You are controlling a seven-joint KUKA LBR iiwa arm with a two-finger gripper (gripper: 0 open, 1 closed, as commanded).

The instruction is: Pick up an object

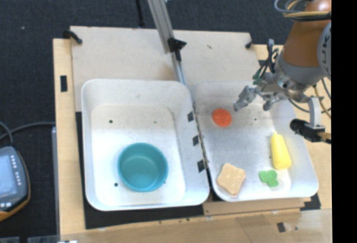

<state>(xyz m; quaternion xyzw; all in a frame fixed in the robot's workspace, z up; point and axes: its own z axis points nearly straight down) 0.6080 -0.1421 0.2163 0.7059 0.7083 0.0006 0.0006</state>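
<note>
The right bin (251, 97) holds a small orange-red ball (222, 118), a yellow banana-like piece (280, 151), a tan bread-shaped piece (231, 178) and a small green piece (270, 178). My gripper (256, 99) hangs over the bin's upper right part, fingers spread apart with nothing between them. It is to the right of and slightly above the orange-red ball, not touching it. The grey and orange arm (304, 41) comes in from the right.
The left bin (100, 97) holds a teal bowl (143, 166). A slanted metal bar (159, 8) rises from the divide between the bins. A handheld pendant (11, 175) lies at the far left, off the bench.
</note>
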